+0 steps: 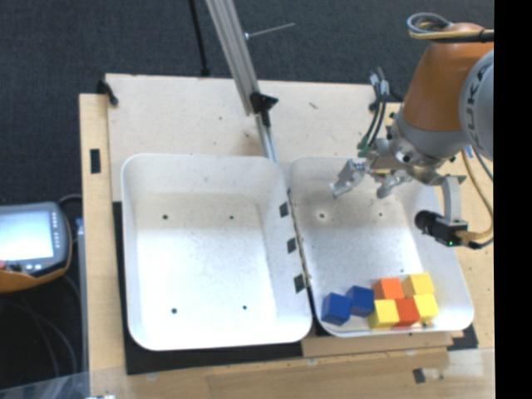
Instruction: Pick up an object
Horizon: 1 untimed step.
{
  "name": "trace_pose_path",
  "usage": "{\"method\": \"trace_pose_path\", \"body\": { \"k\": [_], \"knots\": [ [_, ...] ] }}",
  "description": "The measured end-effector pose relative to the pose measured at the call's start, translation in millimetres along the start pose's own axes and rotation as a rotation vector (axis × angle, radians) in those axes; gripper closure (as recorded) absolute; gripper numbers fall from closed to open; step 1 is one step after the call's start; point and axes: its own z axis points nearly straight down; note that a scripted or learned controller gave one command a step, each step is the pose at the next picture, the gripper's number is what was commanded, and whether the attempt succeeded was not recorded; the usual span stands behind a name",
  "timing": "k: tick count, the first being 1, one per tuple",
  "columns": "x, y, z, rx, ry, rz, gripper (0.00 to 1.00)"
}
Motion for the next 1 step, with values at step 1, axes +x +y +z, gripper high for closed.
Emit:
{"method": "trace_pose_path", "body": {
  "k": [1],
  "knots": [
    [-0.7, 0.8, -11.1, -0.003, 0.000, 0.001, 1.00]
  ]
}}
